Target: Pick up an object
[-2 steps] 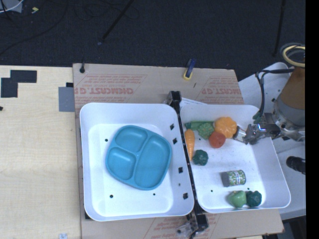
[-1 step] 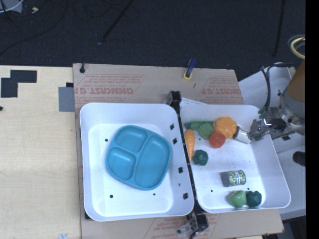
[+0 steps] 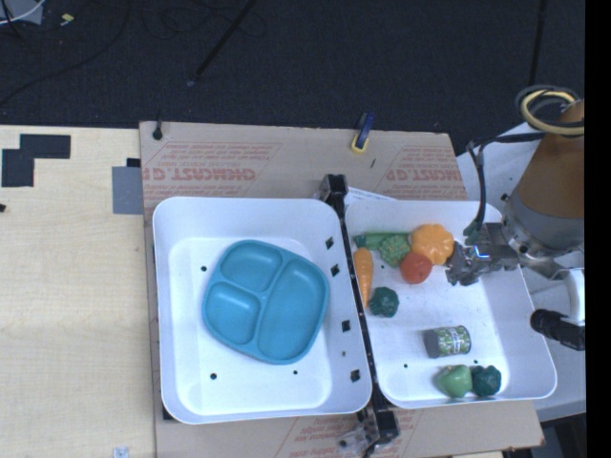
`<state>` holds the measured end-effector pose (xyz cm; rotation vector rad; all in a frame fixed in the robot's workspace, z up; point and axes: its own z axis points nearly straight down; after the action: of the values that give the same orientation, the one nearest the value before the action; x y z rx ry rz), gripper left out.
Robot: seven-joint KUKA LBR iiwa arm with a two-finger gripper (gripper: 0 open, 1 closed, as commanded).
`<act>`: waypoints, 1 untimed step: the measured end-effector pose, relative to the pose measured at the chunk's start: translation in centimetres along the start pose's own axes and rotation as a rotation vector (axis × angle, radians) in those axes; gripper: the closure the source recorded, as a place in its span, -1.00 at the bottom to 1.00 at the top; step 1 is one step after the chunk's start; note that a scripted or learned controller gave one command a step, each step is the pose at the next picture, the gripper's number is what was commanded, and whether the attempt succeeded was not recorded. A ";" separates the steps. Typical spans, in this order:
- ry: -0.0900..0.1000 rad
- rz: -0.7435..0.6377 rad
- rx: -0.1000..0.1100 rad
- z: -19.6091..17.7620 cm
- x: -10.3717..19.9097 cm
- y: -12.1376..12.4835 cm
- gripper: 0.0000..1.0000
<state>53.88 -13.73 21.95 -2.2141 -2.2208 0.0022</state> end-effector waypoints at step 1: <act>0.000 -0.001 0.000 0.4 5.5 -1.3 1.00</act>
<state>52.55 -8.27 21.62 -2.2126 -2.2219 0.0024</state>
